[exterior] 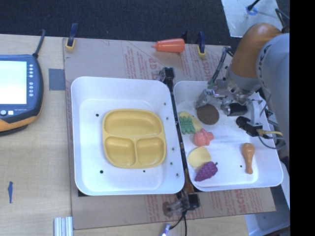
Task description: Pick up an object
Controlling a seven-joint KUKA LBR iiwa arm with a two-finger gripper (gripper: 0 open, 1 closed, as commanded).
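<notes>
While the yellow three-compartment plastic tray (134,137) sits alone in the left white bin (83,181), the toy food is heaped in the right white bin (266,181) for picking. Right of the green ridged toy (186,125), the gripper (212,100) hovers above the brown disc (207,114); grip state: cannot tell.

Orange carrot toy (169,45) beyond bins; teach pendant (17,90) left.

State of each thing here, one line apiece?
tool: low over the right bin, above the brown disc
yellow tray: upright in the left bin
drumstick: lying flat
grapes: lying against the lemon
</notes>
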